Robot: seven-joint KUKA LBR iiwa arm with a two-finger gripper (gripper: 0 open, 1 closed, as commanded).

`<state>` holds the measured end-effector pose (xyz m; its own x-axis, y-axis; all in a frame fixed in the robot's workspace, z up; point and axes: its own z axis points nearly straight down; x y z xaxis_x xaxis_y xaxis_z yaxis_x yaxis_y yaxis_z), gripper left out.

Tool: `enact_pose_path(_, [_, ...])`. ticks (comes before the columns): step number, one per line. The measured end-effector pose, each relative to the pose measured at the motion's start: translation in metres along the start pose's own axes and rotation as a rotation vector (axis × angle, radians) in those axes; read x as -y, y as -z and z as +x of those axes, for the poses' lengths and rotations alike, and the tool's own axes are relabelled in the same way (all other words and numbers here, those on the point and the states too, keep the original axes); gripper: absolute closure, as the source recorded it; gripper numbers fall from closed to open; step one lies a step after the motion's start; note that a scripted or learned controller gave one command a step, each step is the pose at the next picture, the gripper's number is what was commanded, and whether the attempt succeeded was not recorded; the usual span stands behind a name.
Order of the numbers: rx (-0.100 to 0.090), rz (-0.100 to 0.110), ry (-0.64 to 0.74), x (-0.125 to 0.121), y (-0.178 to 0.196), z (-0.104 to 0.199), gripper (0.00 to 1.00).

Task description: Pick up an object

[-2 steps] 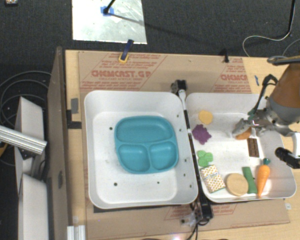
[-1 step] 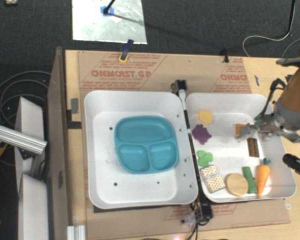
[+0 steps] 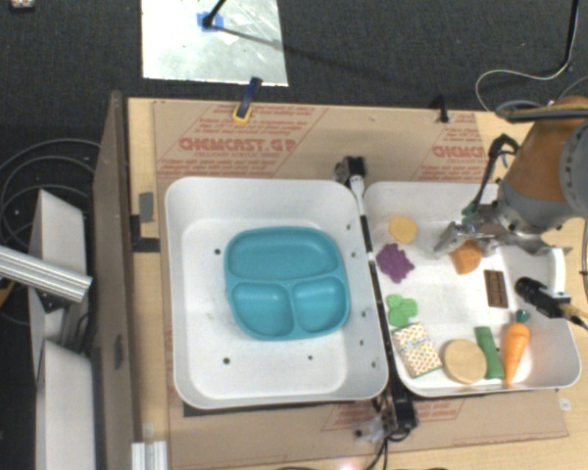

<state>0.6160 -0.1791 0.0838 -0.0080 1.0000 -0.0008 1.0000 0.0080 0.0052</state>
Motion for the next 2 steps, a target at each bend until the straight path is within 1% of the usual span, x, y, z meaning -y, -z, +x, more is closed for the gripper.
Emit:
enact_pose_path(1, [0.000, -0.001, -0.002, 0.001, 0.012, -0.001, 1.00])
enact_pose_path(2, [-0.002, 0.000, 0.000, 0.018, 0.117, 0.062, 1.00])
